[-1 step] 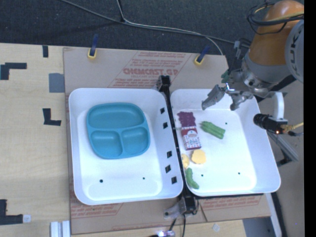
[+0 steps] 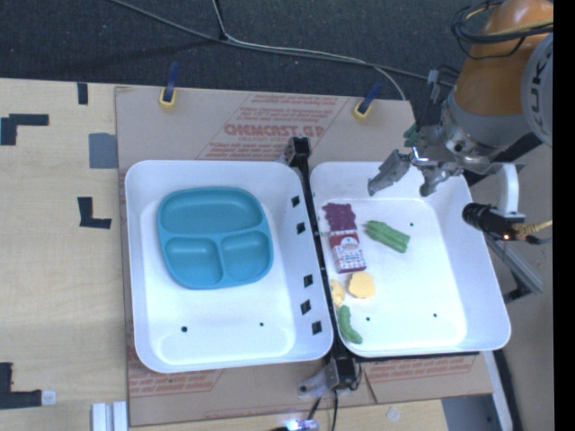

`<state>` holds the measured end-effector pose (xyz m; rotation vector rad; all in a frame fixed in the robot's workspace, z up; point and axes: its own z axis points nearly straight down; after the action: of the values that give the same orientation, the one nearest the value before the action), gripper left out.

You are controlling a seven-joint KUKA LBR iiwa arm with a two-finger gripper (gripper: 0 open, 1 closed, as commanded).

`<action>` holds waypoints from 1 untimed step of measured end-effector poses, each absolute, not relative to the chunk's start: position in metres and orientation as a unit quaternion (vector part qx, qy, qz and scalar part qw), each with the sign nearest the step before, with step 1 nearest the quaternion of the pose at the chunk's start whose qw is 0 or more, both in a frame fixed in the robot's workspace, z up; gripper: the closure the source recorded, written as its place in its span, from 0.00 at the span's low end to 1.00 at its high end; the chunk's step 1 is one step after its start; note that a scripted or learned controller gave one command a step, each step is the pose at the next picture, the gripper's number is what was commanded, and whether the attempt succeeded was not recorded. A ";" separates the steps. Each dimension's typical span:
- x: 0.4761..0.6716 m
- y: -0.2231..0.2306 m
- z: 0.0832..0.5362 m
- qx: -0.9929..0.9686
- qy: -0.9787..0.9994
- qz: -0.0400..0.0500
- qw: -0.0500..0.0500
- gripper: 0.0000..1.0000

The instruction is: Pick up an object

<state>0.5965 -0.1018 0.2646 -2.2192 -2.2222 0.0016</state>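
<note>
Hovering above the far edge of the right bin, gripper with fingers spread wide and nothing between them. Looking down into that bin: a green bean pod lying nearest the gripper, just toward the near side from it, apart from its neighbours. Running its long axis on a slant, one end pointing toward the divider between the bins, the other toward the bin's outer wall and a little nearer the camera. Likely handling light and stiff, a touch slick if plastic toy food, so prone to squirting out of a sloppy pinch. Best taken across the narrow waist, mid-length, jaws square to that slant. Sitting closer to the divider: a purple piece, a red-and-white packet, a yellow round piece and a small green piece. Resting in the left bin, well apart from the gripper, a blue divided plate.
</note>
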 end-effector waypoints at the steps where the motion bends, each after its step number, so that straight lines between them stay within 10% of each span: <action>1: 0.595 -0.095 0.220 -0.707 -0.707 0.002 0.002 0.00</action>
<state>0.5947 -0.0952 0.2200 -2.2181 -2.2204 0.0051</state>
